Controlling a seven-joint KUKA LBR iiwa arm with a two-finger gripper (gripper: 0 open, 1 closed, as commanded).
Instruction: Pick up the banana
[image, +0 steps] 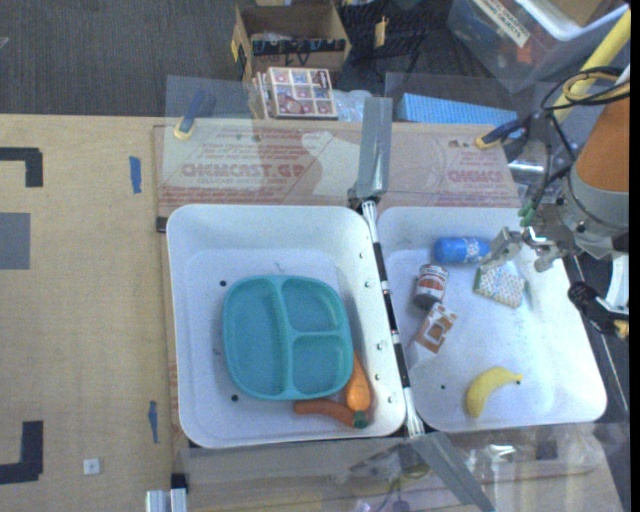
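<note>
The yellow banana (490, 388) lies near the front of the right bin (570, 400), curved, with nothing touching it. My gripper (523, 250) hangs over the back right part of that bin, well behind the banana. It is open, with nothing between its fingers. A speckled packet (498, 285) lies just below and in front of it.
The right bin also holds a blue bottle (460, 248), a small dark can (430, 285) and a small brown box (436, 328). In the left bin (200, 250) are a teal divided plate (290, 338), an orange carrot (358, 387) and a red pepper (322, 408). Cables hang at the right edge.
</note>
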